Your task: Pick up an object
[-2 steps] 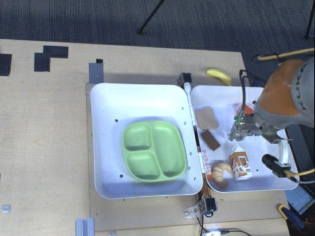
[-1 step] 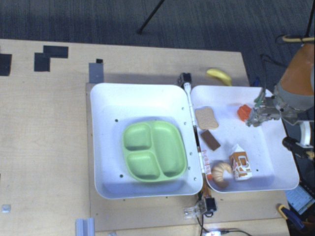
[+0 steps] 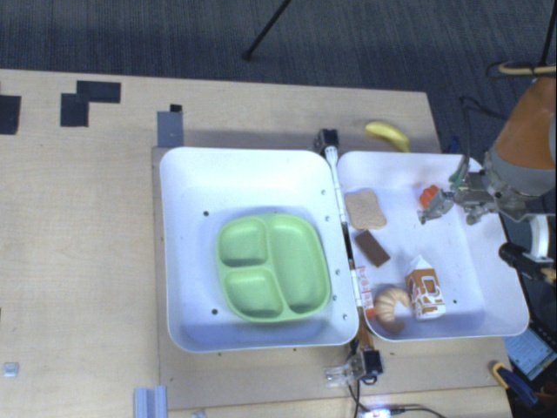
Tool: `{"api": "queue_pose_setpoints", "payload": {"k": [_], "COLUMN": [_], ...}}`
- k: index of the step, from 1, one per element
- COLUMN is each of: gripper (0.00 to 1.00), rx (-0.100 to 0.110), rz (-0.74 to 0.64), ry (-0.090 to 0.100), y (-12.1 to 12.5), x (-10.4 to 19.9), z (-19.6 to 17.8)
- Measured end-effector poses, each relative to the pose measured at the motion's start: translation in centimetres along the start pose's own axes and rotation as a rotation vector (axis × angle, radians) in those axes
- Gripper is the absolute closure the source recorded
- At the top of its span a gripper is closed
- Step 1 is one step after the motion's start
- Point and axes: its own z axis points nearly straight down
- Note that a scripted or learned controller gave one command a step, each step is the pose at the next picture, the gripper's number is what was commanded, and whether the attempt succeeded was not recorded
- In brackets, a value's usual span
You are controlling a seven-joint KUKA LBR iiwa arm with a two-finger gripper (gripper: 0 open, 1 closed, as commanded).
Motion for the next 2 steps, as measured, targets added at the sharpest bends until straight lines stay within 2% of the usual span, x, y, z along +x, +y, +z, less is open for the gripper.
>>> {"api": "queue_pose_setpoints", "payload": {"k": [1,2], "gripper": [0.00,0.00], "rx": [-0.002,-0.006], "rz": [0.000,0.002], "ry": [-0.001,-0.001], "y": [-4.4,-9.6], "x": [0.8,4.5], "z": [6.1,6.0]}}
